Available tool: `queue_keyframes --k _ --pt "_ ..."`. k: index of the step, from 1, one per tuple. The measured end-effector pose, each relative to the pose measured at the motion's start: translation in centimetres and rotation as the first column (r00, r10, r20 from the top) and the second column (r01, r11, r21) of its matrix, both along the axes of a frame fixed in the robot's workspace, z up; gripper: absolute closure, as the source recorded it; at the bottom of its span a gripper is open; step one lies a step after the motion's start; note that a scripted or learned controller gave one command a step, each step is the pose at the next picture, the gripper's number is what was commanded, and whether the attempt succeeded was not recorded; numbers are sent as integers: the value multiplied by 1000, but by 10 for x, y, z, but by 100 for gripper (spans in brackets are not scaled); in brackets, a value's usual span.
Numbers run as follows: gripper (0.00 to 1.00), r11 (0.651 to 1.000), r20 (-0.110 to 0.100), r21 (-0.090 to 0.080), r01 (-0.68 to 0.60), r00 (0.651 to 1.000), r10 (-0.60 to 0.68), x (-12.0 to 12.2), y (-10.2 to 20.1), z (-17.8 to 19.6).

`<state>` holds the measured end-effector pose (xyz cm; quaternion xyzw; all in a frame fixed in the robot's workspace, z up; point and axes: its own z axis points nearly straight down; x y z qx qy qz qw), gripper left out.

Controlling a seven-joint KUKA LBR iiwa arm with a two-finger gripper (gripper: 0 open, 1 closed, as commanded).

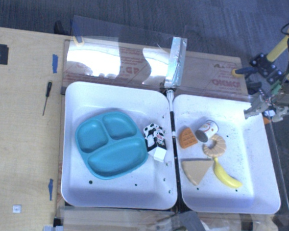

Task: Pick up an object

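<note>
From here I think the job has not really started: nothing is lifted, and every toy lies flat in the bins.

Nearest to me in the right bin (264,197) are a tan wedge (196,169), flat like a slice of bread, and a smooth yellow banana (225,176) that curves beside it. A bit farther are a round ring like a doughnut (214,146), an orange waffle-like piece (188,138) with a bumpy top, and a small can (206,129) lying on its side.

In the left bin (71,181) I see a shiny blue plate (111,144) with three hollows, and a black and white spotted toy (154,135) on a little white block, just beside it.

Farthest away, at the right bin's far right corner, the gripper (254,109) hangs with nothing in it. I cannot tell how wide it is open. Picking a toy and grabbing it is all left to do.
</note>
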<state>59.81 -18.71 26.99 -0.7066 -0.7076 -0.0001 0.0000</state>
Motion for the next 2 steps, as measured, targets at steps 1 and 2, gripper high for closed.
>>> queue_keyframes --k 1,2 --pt "0 979 -3 2 -203 979 203 -37 35 -80" --pt "0 994 10 -3 -105 994 105 -67 47 -174"
